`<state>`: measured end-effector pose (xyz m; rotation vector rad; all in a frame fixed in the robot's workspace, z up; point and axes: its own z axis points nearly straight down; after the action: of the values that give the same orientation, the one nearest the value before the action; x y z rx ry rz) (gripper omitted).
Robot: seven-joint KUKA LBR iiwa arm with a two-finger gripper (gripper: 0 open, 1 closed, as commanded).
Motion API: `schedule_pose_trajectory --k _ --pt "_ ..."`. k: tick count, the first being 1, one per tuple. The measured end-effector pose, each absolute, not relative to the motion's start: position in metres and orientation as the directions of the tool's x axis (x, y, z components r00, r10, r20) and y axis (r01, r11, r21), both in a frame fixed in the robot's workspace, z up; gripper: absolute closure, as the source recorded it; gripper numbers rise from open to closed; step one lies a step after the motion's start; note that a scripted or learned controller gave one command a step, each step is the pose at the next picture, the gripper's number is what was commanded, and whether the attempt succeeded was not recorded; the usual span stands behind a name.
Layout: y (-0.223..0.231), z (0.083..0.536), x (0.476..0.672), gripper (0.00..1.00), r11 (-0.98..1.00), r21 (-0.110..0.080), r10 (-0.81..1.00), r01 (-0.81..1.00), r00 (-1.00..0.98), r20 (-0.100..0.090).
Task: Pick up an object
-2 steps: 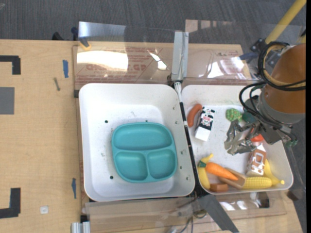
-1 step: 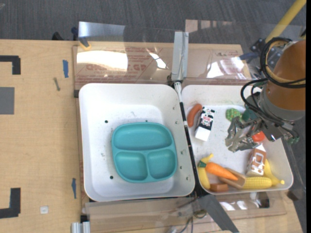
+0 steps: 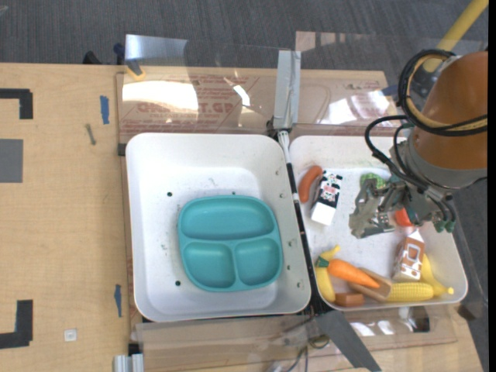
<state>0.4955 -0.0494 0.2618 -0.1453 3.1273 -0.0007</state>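
Note:
My gripper hangs low over the middle of the right bin, open, with nothing between its fingers. A green toy lies just behind it and a small red-orange piece lies just to its right. To its left are a white carton with black and red print and an orange-red sausage. Along the bin's front lie a carrot, a banana, a corn cob and a small orange-and-white carton.
The left bin holds a teal divided plate. A grey divider wall separates the two bins. The arm's orange band and black cables hang over the right bin's back right corner.

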Motion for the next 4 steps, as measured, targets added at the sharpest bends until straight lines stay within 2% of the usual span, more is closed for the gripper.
schedule_pose_trajectory --k 1,2,3,4 --pt "-0.049 0.273 0.498 1.0 0.996 -0.002 -0.093 -0.093 -0.995 -0.021" --pt "-0.005 0.268 0.486 1.0 0.992 0.001 0.124 0.124 -0.992 -0.003" --pt "-0.005 0.28 0.489 1.0 0.992 0.002 0.123 0.123 -0.992 -0.013" --pt "0.018 0.29 0.504 1.0 0.996 0.0 -0.088 -0.088 -0.996 -0.009"
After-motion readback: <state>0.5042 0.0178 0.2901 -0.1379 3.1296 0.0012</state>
